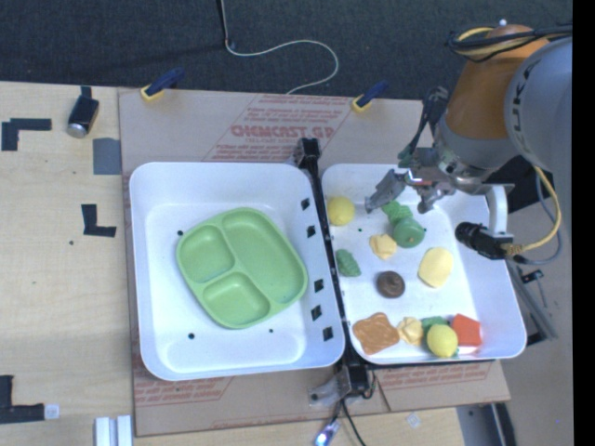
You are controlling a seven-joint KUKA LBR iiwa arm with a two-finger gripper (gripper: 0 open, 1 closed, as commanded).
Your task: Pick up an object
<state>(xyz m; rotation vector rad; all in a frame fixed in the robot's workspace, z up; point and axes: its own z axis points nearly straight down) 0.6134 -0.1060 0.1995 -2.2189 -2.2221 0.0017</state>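
Observation:
My gripper [406, 199] hangs over the back of the right bin [493, 291], its two dark fingers spread open on either side of a dark green cylinder-shaped toy [404, 227]. Nothing sits between the fingertips. Close by lie a yellow ball [341, 212], a small yellow piece [382, 244], a green leafy piece [348, 264], a brown round piece [390, 284] and a pale yellow lump [435, 267].
At the right bin's front lie a toast slice [376, 333], a small yellow bit [410, 330], a lime-yellow ball [442, 341] and a red and green block [464, 329]. The left bin [158, 277] holds a green divided plate [242, 266]. A black divider [319, 240] runs between the bins.

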